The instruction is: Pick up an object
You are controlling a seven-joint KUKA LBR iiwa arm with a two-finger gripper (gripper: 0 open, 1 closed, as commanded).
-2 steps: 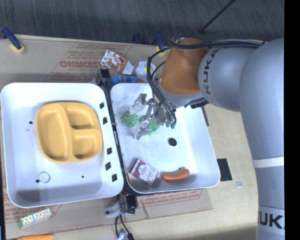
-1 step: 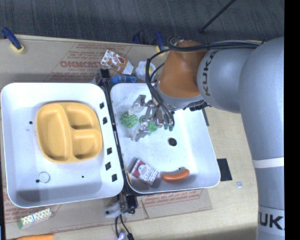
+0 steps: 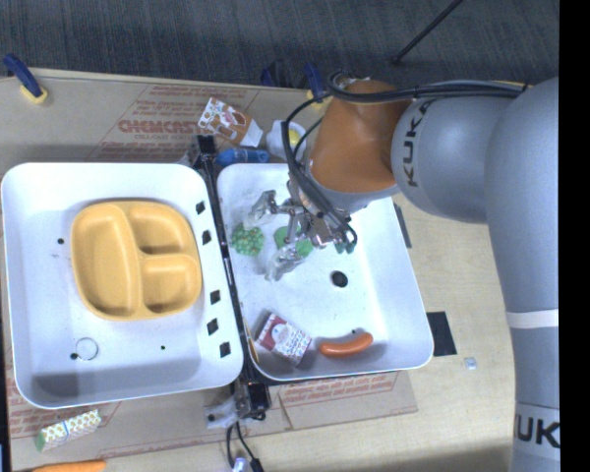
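A: Left to right, what's there?

B: The left bin [image 3: 20, 264] holds a yellow tray [image 3: 136, 259]. In the right bin [image 3: 398, 293], a green thing [image 3: 246, 240] lies near the left wall, a small red box [image 3: 282, 339] and an orange sausage [image 3: 345, 343] sit at the near edge.

A: And the pincer [image 3: 293, 239]?

B: Low over the right bin's middle, fingers apart, beside the green thing; another green bit [image 3: 293, 253] seems to lie at its tips. Nothing is plainly clamped.

A: Which step?

B: I'd judge it the reach or descent, before the grasp. Next it needs to settle around the green bit, close, then lift straight up, clear of the wall.
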